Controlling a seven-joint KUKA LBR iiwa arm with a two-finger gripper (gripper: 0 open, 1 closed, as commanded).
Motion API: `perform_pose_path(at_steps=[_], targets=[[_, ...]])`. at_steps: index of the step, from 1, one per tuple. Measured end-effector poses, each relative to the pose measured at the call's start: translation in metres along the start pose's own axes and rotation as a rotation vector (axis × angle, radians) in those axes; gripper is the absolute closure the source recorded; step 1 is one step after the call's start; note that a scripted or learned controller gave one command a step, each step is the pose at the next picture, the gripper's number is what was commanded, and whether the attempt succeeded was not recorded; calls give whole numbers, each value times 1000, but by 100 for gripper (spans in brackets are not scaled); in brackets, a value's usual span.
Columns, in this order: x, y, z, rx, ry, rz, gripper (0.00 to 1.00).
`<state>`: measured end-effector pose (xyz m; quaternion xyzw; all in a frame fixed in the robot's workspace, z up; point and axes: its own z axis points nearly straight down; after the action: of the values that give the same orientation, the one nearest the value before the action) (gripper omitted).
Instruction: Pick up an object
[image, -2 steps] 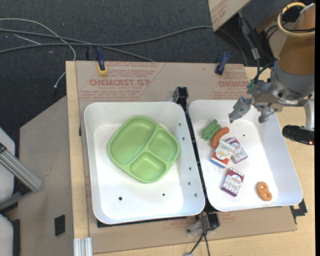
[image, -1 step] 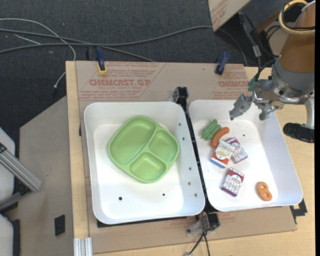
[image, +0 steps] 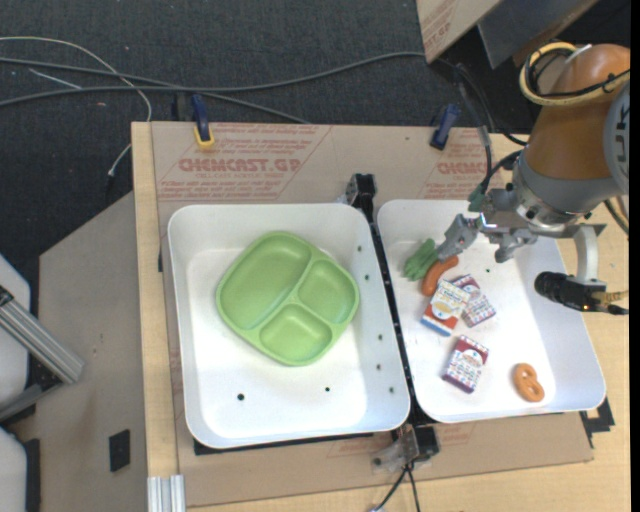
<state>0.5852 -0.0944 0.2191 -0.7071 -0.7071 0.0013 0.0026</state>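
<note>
The robot arm (image: 575, 120) occupies the upper right of the frame. Its visible segment carries a broad, rounded orange band, glossy in finish, seated above a grey cylindrical wrist section. A yellow-and-black cable loops over the top of the orange band. Below the wrist, a grey metal two-finger gripper (image: 483, 242) extends toward the frame centre, with angular, light grey fingers. A black cylindrical fitting projects at the right of the frame beneath the wrist.
</note>
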Motion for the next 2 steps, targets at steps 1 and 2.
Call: perform_pose_path(at_steps=[1,2], targets=[[3,6,42,-3,-1,0,0],[-5,3,88,-1,0,0,0]])
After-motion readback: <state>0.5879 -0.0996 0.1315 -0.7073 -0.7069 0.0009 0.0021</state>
